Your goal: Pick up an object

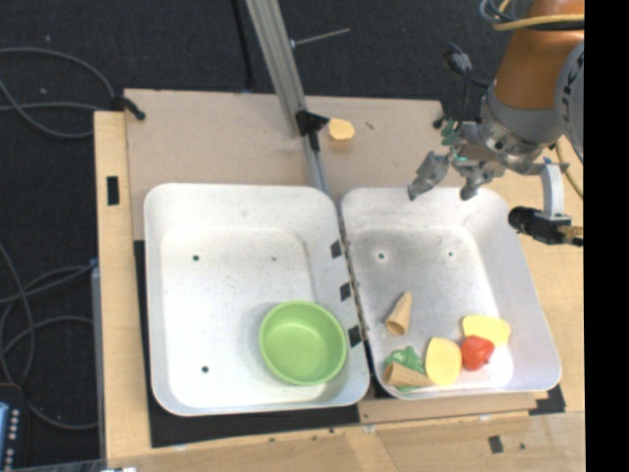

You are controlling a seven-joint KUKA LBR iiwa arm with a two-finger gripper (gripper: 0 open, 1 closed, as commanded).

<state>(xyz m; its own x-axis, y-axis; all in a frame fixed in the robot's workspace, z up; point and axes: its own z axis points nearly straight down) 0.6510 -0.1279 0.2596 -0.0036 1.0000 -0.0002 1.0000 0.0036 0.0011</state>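
My gripper [445, 185] hangs over the far edge of the right bin [432, 234], its two fingers spread open with nothing between them. Well below it, toward the bin's near side, lie a tan cone [398, 313], a second cone with a green piece [404, 368], a yellow piece [443, 360], a red piece [477, 351] and another yellow piece [486, 328]. A green bowl [303, 341] sits in the near right corner of the left bin [206, 264].
A slanted metal post [280, 62] rises behind the bins, near their dividing rim. A small yellow object [341, 129] lies on the bench behind the bins. The bench edge runs along the left.
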